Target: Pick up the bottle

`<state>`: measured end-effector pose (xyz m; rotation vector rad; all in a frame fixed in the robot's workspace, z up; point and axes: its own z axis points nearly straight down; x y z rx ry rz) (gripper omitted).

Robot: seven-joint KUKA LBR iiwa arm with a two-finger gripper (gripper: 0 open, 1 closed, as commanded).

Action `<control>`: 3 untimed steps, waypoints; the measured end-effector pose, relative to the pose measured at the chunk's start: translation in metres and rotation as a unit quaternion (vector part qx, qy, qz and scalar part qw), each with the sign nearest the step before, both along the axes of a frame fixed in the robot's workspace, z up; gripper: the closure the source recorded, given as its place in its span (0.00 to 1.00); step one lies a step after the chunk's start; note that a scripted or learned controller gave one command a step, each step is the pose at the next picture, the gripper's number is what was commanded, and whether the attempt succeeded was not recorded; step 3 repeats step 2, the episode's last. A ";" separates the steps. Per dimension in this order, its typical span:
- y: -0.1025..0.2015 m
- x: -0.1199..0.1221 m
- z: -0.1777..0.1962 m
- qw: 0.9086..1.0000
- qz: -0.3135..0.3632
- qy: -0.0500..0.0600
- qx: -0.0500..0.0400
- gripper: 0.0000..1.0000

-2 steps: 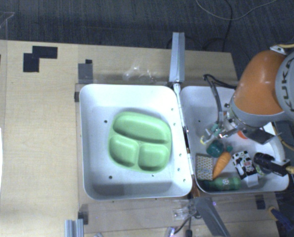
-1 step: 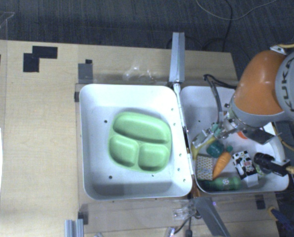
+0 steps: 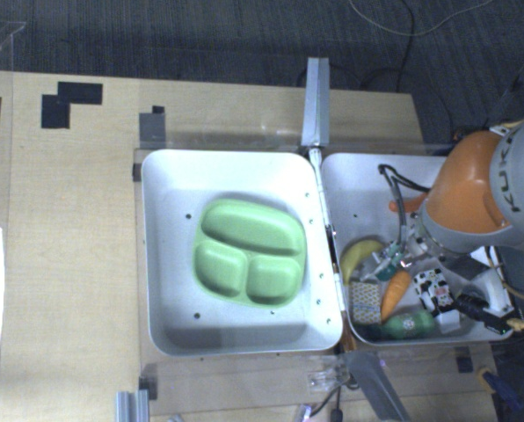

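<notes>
Overhead view of the counter (image 3: pixel 60 262) with its two white bins. I am looking at the left bin (image 3: pixel 170 236), which is carrying a green divided tray (image 3: pixel 249 251), and at the right bin (image 3: pixel 359 183), where the clutter is lying. The bottle (image 3: pixel 409 325), green with a pale label band, is lying on its side against the right bin's near wall, its long axis running roughly along that wall. A carrot (image 3: pixel 395 295) is resting just above it, seemingly touching or overlapping its upper side; a banana (image 3: pixel 360 255) is lying further up to the left, and a patterned square item (image 3: pixel 364 301) is sitting just beside the bottle's left end. A small white box with dark print (image 3: pixel 431 288) is lying to the upper right.

The arm is reaching in from the right, and the gripper (image 3: pixel 401 258) is hanging over the clutter near the banana and carrot, up from the bottle. I cannot tell how it is set from this angle.

I am judging the bottle to be light plastic, smooth and rounded, so likely to roll or slip. I am favouring a hold across its mid-body, square to the long axis, though the wall and the carrot are crowding the approach.
</notes>
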<state>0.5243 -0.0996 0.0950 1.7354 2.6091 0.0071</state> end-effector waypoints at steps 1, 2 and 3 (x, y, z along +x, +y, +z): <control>0.001 0.002 0.011 1.000 0.001 -0.003 0.000 1.00; 0.059 0.033 0.091 0.993 -0.121 0.002 0.001 1.00; 0.059 0.033 0.091 0.993 -0.121 0.002 0.001 1.00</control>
